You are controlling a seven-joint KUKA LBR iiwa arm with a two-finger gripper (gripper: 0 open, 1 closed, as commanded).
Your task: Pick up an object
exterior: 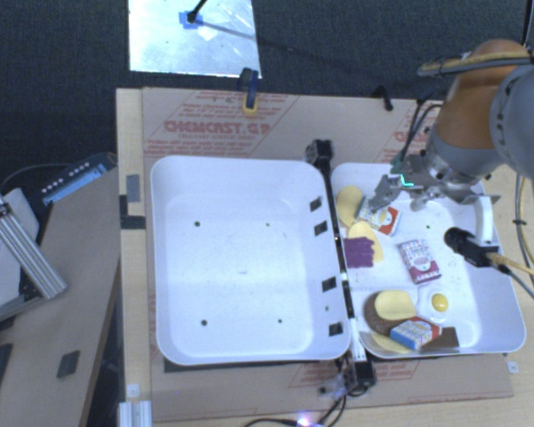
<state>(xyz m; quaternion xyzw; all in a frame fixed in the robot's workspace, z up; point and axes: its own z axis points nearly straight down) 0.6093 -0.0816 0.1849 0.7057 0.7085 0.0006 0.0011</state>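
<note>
White bins — plywood bench

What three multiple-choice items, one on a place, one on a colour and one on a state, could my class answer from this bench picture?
1. Where do the objects lie?
A. right bin
B. left bin
C. bare bench

2. What colour is the ridged piece by the divider?
A. green
B. purple
C. orange

3. Where is the gripper?
A. above the left bin
B. off the bench
C. low over the right bin's far end

A: they sit in the right bin.
B: the ridged piece is purple.
C: the gripper hangs there by a small packet.
</note>
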